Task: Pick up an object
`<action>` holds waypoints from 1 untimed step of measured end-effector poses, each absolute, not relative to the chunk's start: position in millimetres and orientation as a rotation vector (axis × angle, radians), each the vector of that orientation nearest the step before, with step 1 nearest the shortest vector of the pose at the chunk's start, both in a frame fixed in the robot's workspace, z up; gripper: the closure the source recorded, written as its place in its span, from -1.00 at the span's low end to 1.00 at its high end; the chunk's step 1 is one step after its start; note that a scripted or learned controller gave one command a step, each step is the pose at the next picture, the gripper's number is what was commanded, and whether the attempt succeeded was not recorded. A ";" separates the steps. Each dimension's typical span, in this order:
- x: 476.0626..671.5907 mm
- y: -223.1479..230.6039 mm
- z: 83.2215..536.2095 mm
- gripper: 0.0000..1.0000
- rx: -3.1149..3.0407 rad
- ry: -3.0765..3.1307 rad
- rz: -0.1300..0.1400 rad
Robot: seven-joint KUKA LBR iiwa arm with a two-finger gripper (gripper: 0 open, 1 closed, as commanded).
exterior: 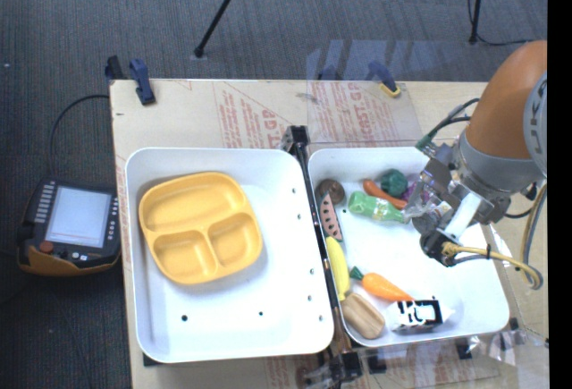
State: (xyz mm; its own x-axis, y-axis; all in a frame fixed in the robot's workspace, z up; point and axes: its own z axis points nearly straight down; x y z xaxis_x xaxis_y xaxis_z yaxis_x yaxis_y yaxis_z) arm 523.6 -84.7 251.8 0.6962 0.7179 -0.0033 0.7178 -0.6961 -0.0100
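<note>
Red printed lettering runs across the cardboard sheet (pixel 268 114) covering the surface, at twelve o'clock from the two bins, but it lies reversed and too faint to read. The black-and-white package (pixel 418 313) at five o'clock in the right bin (pixel 487 293) bears white markings too small to make out.

yellow divided tray (pixel 200 227) in white left bin (pixel 152 325); orange carrot (pixel 385 286), yellow banana (pixel 337 266), tan bread roll (pixel 363 315), green bottle (pixel 375 208) in white right bin (pixel 483 289)
</note>
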 end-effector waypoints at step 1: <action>526.4 -150.2 235.9 1.00 -3.044 -0.756 0.011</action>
State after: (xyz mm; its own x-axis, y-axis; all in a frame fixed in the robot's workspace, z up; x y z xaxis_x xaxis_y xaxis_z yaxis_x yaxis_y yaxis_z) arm 526.4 -150.2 235.9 0.8838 0.4678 -0.0056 0.4678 -0.8838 -0.0064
